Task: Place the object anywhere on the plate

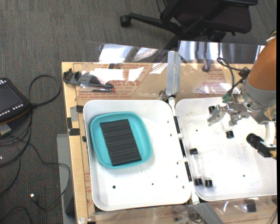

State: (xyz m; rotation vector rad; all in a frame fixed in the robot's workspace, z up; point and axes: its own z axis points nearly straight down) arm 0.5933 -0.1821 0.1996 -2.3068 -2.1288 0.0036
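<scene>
Bright, sharp; glare on back panel (130, 55)

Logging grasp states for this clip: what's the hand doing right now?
Hand: over the right bin; open or shut cannot be told from this view.

Bench (73, 139) w/ two white bins, left bin (130, 190) & right bin (233, 181), side by side.

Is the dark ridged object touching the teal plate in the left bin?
Touching. The camera view shows the dark ridged object lying flat inside the teal plate, its outline wholly within the plate's rim.
</scene>
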